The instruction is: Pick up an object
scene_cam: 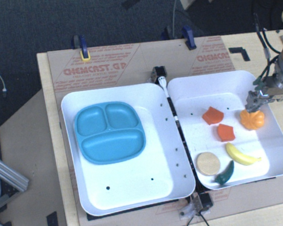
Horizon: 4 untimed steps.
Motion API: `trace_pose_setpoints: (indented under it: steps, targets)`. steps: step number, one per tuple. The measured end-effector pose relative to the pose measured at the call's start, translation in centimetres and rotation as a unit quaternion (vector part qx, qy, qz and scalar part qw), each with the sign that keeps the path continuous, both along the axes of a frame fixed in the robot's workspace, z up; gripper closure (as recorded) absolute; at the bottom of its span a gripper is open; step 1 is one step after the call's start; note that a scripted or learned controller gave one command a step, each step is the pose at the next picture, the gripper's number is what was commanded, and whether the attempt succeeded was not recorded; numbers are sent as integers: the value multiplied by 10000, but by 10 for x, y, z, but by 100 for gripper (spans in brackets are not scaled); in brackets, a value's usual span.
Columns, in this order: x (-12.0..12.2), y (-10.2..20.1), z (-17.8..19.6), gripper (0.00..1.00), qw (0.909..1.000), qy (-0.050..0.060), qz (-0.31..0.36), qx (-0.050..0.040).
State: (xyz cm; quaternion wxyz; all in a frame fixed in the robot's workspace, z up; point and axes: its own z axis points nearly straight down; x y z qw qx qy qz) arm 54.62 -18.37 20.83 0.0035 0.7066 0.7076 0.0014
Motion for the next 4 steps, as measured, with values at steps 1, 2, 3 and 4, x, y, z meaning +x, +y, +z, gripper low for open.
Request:
trace_pose_setpoints:
  steps: [1,2,3,4]
  targets:
    - [10,48,12,100,10000,15,13,7]
    - [22,100,21,100,10000,17,23,17]
    - [27,159,11,100,10000,46,22,25]
    - [28,206,4,100,10000,48,18,24]
